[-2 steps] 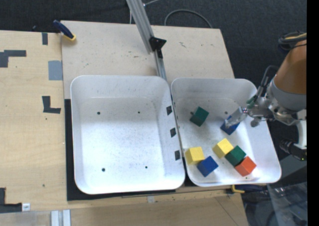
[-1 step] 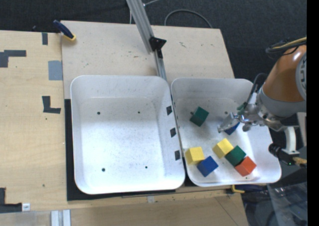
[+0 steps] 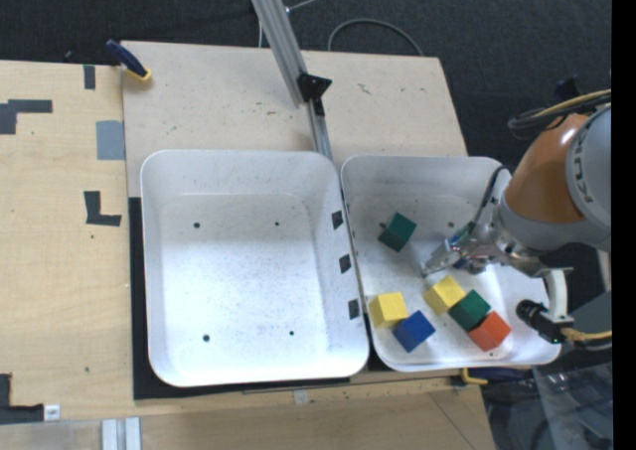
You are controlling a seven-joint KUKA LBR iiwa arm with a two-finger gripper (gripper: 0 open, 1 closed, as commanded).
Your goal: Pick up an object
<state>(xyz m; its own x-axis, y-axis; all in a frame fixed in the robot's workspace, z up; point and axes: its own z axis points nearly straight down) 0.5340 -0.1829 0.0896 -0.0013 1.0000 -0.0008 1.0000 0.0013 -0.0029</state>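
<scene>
Crowding fingers (image 3: 444, 261): yellow block (image 3: 445, 293), green block (image 3: 469, 308) just beside, dark-green block (image 3: 397, 232) near.

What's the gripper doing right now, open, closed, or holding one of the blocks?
Gripper: cannot be told; it sits low in the right bin, just above a yellow block, with nothing visibly held.

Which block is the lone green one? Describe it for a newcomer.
Look in the right bin, the one the arm reaches into. The green block sits alone in its upper middle, apart from the cluster of five blocks nearer the front rim; the other green one lies inside that cluster.
</scene>
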